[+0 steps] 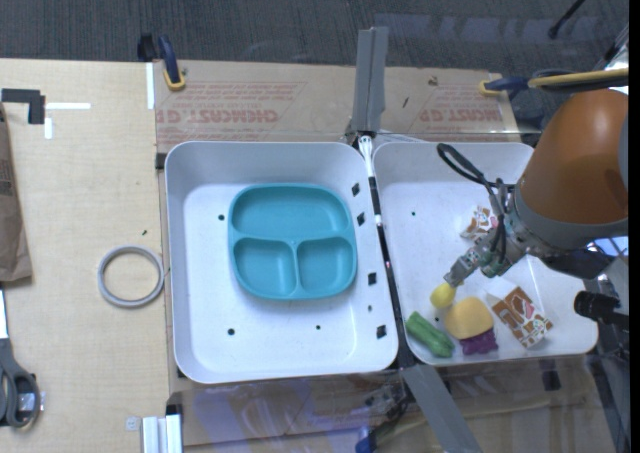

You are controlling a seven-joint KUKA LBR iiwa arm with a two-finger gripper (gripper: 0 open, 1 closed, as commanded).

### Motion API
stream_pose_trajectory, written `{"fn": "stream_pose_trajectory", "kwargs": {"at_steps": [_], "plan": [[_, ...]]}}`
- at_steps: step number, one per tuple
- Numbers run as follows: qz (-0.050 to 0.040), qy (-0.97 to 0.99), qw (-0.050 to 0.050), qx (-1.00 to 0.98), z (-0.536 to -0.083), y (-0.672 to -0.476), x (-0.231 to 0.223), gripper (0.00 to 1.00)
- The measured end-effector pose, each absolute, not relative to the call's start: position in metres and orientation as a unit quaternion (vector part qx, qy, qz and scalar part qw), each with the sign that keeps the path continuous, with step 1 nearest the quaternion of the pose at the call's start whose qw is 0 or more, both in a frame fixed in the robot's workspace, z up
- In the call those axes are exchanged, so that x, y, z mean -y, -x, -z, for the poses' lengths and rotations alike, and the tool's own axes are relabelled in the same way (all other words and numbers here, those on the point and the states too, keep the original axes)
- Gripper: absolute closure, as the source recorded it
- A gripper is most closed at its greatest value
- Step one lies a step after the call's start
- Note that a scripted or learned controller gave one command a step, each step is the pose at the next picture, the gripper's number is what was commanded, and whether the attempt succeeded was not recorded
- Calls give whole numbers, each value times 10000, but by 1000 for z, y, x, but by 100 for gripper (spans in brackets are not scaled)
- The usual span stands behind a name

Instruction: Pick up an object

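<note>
Reaching in from the right, the arm's orange band (585, 156) sits above the right bin (420, 181). Nearest the camera, along that bin's front edge: green object (429, 334), purple object (480, 343) just behind a yellow lemon-like object (468, 318), and a brown-and-white packet (521, 316) to their right. A small yellow ball (443, 295) lies just beyond the green object. The tool (462, 269) hangs directly above and beside that ball, tip close to it; cannot tell whether it is open or closed, nothing visibly between its tips. Left bin (190, 271) carries a teal divided plate (294, 241). Farther left on the bench (80, 191), a grey ring (131, 275).
</note>
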State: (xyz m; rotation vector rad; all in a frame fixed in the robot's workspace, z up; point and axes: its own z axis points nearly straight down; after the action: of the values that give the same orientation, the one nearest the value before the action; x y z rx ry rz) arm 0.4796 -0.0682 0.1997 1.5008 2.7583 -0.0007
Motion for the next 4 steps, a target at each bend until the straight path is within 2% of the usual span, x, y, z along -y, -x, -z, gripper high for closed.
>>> {"fn": "stream_pose_trajectory", "kwargs": {"at_steps": [1, 2, 3, 4], "plan": [[3, -4783, 7, -8782, -200, -480, 68, 0], [16, -6612, -19, -7502, -112, -501, 112, 0], [10, -6247, -13, -7808, -91, -493, 101, 0], [14, -6255, -21, -7802, -99, -492, 102, 100]]}}
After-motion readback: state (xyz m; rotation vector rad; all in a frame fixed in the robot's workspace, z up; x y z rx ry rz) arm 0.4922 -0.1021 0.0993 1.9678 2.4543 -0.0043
